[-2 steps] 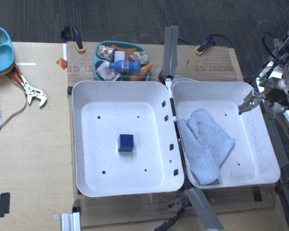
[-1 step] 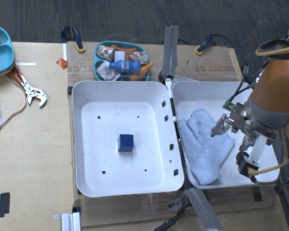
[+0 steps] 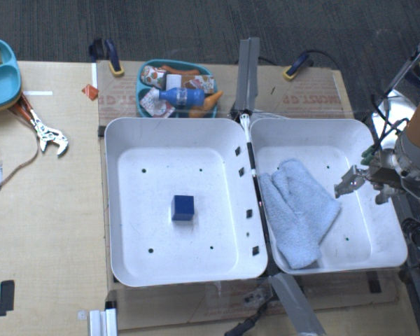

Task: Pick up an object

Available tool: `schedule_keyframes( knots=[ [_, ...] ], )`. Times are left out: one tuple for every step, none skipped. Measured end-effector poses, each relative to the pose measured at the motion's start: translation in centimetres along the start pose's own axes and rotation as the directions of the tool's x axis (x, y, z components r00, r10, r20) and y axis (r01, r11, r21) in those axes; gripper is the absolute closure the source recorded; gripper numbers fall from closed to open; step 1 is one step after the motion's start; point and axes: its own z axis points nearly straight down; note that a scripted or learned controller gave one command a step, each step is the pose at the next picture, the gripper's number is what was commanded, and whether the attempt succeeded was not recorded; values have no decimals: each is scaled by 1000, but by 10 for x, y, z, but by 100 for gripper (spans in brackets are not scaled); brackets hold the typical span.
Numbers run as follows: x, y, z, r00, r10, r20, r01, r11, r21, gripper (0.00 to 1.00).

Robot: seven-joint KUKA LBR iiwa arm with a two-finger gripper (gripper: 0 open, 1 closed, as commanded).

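A small blue cube [image 3: 183, 207] rests on the floor of the left white bin [image 3: 126, 257], a little below its middle. In the right white bin [image 3: 378, 257] lies a crumpled light-blue towel [image 3: 297, 212], spread from the centre toward the front left. My gripper [image 3: 364, 189] hangs over the right side of the right bin, just right of the towel's edge. Its fingers [image 3: 346, 183] are spread apart and nothing sits between them. The cube is far to the gripper's left, in the other bin.
Behind the left bin stands a teal bowl [image 3: 176, 89] holding several small items. A wrench [image 3: 45, 135] and a teal tray [image 3: 0, 72] lie on the wooden bench at far left. Clamps [image 3: 246, 75] hold the bins' back edge.
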Motion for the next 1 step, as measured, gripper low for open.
schedule_keyframes(
  knots=[
    [33,1,147,982,187,-1,-187,982,0,0]
  ],
)
